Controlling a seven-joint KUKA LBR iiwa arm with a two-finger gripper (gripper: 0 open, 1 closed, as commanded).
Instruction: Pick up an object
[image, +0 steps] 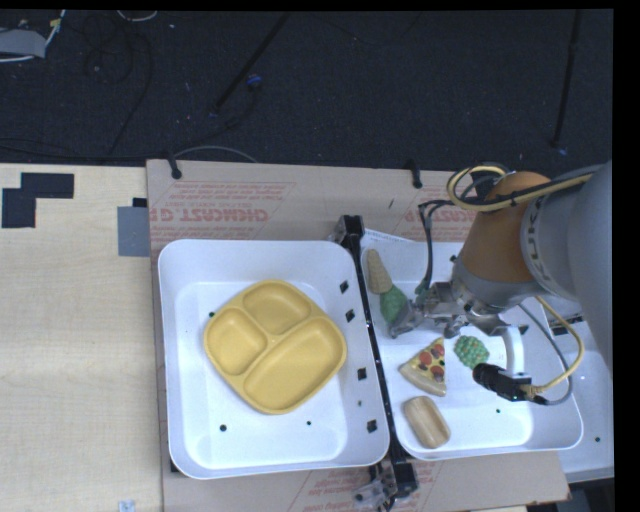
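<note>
Two white bins sit side by side on a sheet of printed cardboard (250, 205) laid over the pale wooden bench (70, 350). The left bin (190, 400) holds a yellow plate (275, 345) with three sections, lying flat near the middle and turned a little askew.

The things to pick from are in the right bin (490, 425), all on its left half. A tan corn cob (377, 270) lies at about eleven o'clock, close to the wall the two bins share. Just below it, toward nine o'clock, is a smooth green vegetable (393, 301), and the two look to be touching end to end. A pizza slice (427, 366) lies at about eight o'clock from the bin's centre. A bumpy green piece (471, 350) sits just beside the slice at its three o'clock. A bread roll (427, 421) rests at seven o'clock, near the bottom wall and apart from the slice above it.

The arm (505, 240) comes in from three o'clock and bends down into the right bin. The gripper (418, 318) is low over the floor of the bin, right beside the green vegetable at its four o'clock and just above the pizza slice. From where I stand I cannot tell whether it is spread or closed, and I cannot make out anything held in it.
</note>
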